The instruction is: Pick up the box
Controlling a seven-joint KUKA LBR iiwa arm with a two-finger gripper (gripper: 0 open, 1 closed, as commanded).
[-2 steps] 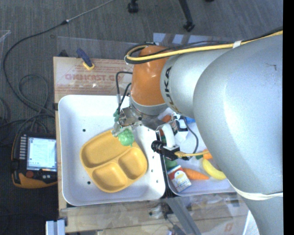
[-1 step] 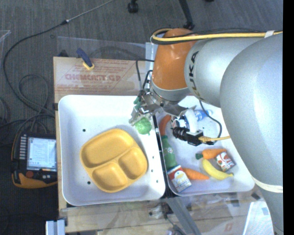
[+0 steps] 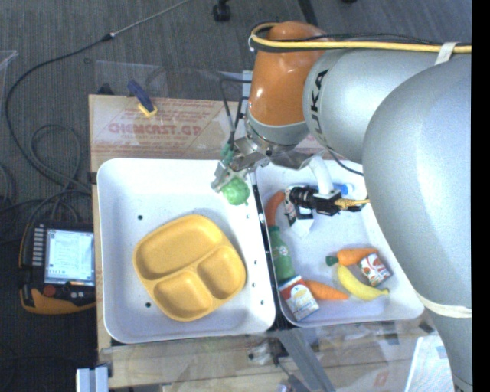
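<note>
The gripper (image 3: 230, 178), apparently clamping a green item (image 3: 236, 191), must reach toward five o'clock for the box (image 3: 299, 298).

Dark grey carpet floor (image 3: 69, 46) fills the top and left, ribbed in fine lines. A black cable (image 3: 31, 84) loops across it, curling down the left side toward a pendant (image 3: 57, 268) with a lit screen and orange casing, lying on the floor beside the bench. A thin pale rod (image 3: 145, 19) slants across the carpet up top. A chair caster (image 3: 222, 11) peeks in at the top edge. Flat brown cardboard (image 3: 157, 130) with faded red print lies on the bench (image 3: 191, 356), a blue clip (image 3: 142, 97) at its upper edge. Light is even, soft.
</note>
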